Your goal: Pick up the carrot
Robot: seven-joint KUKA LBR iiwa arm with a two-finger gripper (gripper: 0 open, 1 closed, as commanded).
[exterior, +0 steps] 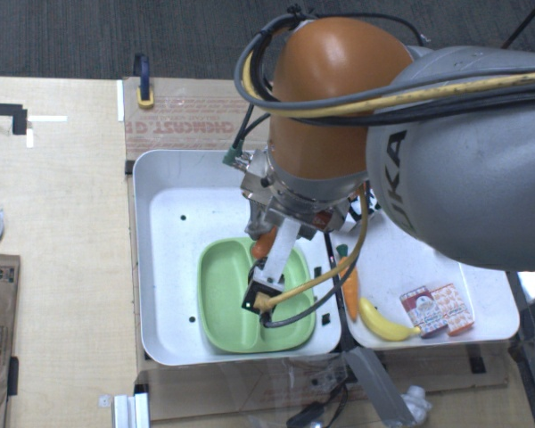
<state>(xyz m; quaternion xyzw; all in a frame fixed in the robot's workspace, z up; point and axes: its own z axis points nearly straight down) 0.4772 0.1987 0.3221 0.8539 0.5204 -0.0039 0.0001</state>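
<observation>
Bins, two and white, are set side by side toward the near edge of the tabletop [53, 176]. In the camera view the bin on the left [152, 266] is seen to hold a green divided dish [227, 306]. The tool [290, 212] is hung over that dish's far rim, under the arm's orange band, and whether it is open or closed cannot be told. A small orange-red thing [262, 246] is glimpsed just below it, but cannot be identified. The carrot [349, 294] is laid in the bin on the right [410, 257], just beside the wall shared with the other bin, green top pointed toward the far edge. A banana [383, 325] is placed at its near tip, and a snack packet [437, 308] beyond that.
</observation>
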